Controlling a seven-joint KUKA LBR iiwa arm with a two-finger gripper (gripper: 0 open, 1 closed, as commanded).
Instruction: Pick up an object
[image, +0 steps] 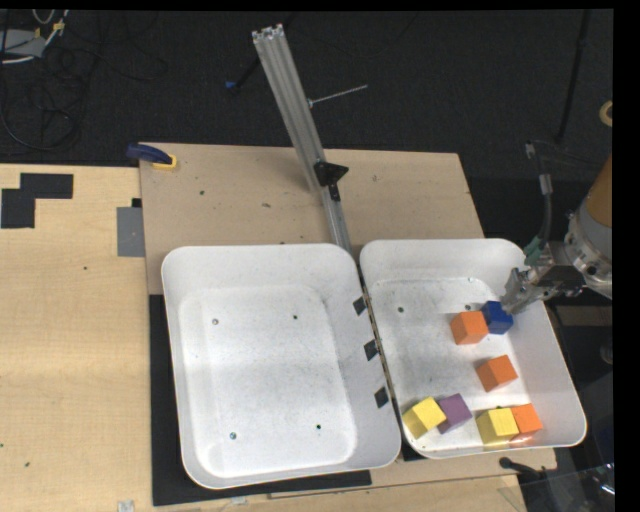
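Tool (515, 293), whose grip I cannot tell, hangs over the right bin (440, 255) near the bench's right edge, with the blue cube (498, 318) just beside and below its tip, touching an orange cube (467, 327).

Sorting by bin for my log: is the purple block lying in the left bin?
No, the purple block lies in the right bin, near its front edge beside a yellow block.
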